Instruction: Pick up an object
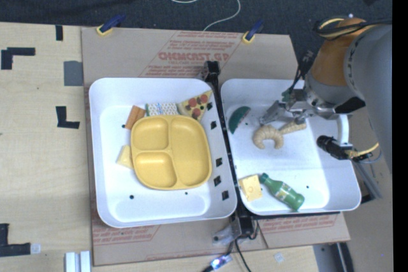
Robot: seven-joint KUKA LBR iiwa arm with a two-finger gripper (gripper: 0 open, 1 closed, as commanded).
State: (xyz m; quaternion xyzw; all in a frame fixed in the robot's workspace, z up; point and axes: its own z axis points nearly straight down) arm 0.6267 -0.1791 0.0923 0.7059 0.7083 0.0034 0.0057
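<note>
Sitting side by side on the table [38, 137] are two shallow white bins. One left bin [105, 200] carries a single yellow divided plate [171, 151] with three compartments, an orange strip [135, 116] at its upper left, a pale yellow wedge [124, 156] against its left side, and a pizza slice [196, 103] with a patterned piece [162, 109] just beyond its far edge.

One right bin [338, 191] holds four loose things: one tan croissant [270, 136], one dark green leaf-shaped piece [238, 116], one green bottle [282, 192] and one yellow cheese block [251, 188].

Lying in the far half of the right bin, near its middle, the croissant is a pale tan crescent with a ridged surface. Its long axis runs roughly left to right, with both tips curling down toward the near edge of the table. The bottle lies on its side near that bin's near edge, neck toward the cheese block touching it.

Reaching in from the right, the tool [275, 113] sits low just above the croissant's far side, dark fingers pointing left. I cannot tell how far apart they stand, and nothing is visibly held between them.
</note>
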